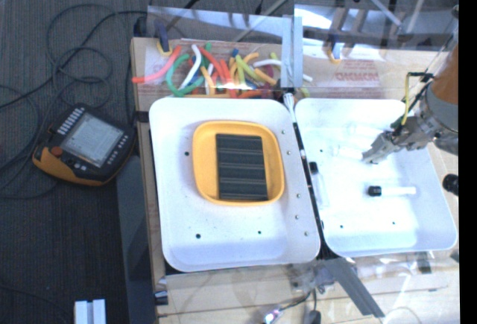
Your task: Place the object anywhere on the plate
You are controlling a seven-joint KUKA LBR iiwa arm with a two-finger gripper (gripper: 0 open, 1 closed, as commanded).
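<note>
Camera view: looks down at a slant on two shallow white bins side by side on a bench.
Left bin [171, 226]: holds a yellow plate [203, 166] with rounded corners; a dark ribbed rectangular block [241, 167] lies flat in its middle.
Right bin [350, 229]: holds a small white marker-like object [390, 191] with a black cap at its left end, lying flat near the bin's middle, well apart from the plate.
Arm: reaches in from the right, orange band at the frame's edge.
Gripper [373, 155]: low over the upper part of the right bin, above and apart from the white object; nothing visible between the fingers, and whether they are open or closed cannot be told.
Behind the bins: a tangle of coloured cables [209, 71]; a cardboard strip [358, 75] bears red printing, perhaps mirrored, too blurred to read.
Floor, left: a teach pendant [83, 145] with a lit screen, orange-edged, text illegible.
</note>
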